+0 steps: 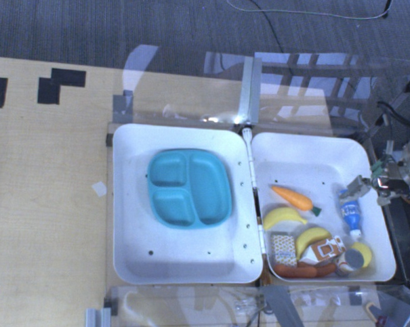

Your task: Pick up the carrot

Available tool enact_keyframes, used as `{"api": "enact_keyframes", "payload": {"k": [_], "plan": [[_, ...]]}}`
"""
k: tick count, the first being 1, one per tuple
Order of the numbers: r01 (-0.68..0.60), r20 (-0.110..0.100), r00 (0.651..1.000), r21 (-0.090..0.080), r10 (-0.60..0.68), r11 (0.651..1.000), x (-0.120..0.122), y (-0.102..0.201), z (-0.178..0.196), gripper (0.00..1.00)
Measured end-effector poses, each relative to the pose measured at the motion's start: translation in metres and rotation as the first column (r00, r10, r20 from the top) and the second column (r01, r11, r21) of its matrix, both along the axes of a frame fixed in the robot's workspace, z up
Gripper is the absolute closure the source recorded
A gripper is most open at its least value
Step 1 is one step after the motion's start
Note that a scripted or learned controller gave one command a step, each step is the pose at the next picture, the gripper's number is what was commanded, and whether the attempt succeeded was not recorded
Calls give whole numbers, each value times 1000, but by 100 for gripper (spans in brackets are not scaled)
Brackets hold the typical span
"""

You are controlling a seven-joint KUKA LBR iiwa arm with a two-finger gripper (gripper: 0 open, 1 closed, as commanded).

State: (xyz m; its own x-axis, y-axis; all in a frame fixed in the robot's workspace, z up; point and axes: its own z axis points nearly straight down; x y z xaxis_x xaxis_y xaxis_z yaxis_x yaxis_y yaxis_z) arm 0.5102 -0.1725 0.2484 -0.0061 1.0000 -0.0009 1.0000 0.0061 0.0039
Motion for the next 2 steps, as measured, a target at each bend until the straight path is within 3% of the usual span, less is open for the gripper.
{"api": "enact_keyframes", "payload": {"k": [1, 2], "plan": [[-26, 11, 1000, -2, 26, 1000, 35, 41, -159, 0], [124, 12, 992, 2, -125, 992, 13, 41, -159, 0]]}}
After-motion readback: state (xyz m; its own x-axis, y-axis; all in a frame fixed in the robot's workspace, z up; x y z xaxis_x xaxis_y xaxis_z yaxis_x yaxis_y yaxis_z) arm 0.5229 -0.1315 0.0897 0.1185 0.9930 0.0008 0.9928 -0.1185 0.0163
